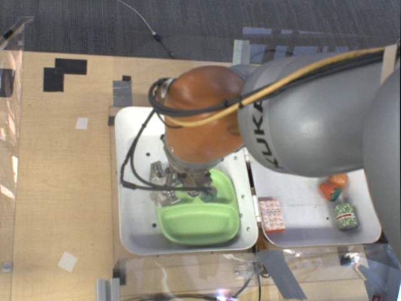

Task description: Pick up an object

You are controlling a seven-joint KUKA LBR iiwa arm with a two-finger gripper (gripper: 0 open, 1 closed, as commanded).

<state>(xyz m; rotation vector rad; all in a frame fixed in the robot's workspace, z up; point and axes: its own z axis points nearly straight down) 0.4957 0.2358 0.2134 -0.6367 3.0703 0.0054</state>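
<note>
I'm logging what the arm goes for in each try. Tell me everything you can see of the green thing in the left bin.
The green container is a light green, smooth, plastic-looking piece with rounded corners and a raised rim, like a shallow dish or lid. It lies flat in the near right part of the left bin, close to the front wall. The gripper is down over its far edge and hides that part, so contact there cannot be judged.
</note>
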